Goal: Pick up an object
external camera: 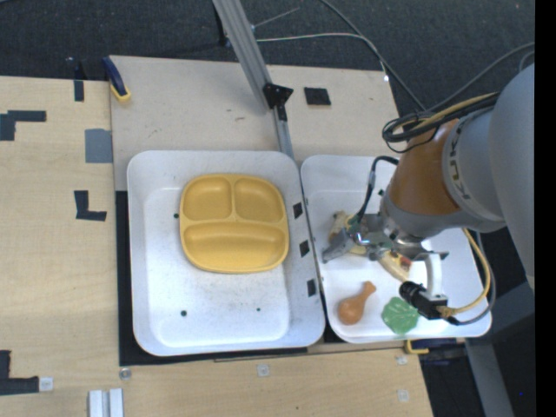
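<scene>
Two white bins sit side by side on the tabletop (pixel 200 94), and the left bin (pixel 148 259) carries a yellow divided tray (pixel 234 222) lying flat toward its upper half. The grey arm with its orange band (pixel 421 181) bends down into the right bin (pixel 326 176), its claw (pixel 347 240) low near the bin's middle. Near the front wall lie a small orange drumstick-shaped toy (pixel 355 304) and, just right of it, a green lump (pixel 400 316).

Grey KUKA arm (pixel 499 155) with orange wrist band (pixel 421 176) reaching in from the right, bent downward over the right shallow white bin (pixel 314 176); two-finger metal gripper (pixel 340 241) low near that bin's left wall.
</scene>
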Action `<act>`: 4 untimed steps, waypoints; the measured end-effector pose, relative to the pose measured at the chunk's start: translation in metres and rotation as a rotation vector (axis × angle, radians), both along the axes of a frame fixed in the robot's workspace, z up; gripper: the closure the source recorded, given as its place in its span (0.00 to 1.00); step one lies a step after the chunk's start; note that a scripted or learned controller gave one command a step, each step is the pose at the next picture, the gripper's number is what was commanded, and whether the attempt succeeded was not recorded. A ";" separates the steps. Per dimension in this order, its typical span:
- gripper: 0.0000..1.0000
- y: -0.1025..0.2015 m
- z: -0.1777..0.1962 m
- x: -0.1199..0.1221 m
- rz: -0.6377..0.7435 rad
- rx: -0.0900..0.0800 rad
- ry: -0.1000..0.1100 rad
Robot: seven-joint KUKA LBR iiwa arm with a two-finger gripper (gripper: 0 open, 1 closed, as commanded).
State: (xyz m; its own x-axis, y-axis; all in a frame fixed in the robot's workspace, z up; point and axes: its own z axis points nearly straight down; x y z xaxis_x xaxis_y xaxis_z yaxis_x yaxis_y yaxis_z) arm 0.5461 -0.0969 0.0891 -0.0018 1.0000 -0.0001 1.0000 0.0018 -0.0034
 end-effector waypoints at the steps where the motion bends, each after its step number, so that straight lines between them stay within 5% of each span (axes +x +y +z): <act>1: 1.00 0.000 0.012 0.000 0.001 0.000 0.000; 3: 1.00 -0.005 0.122 -0.007 0.000 0.000 -0.007; 4: 1.00 -0.005 0.132 -0.006 -0.001 0.001 -0.003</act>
State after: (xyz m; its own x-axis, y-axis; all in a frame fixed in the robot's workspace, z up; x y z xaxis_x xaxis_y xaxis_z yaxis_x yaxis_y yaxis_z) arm 0.5397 -0.1018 0.2211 -0.0012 1.0000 0.0006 1.0000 0.0012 -0.0001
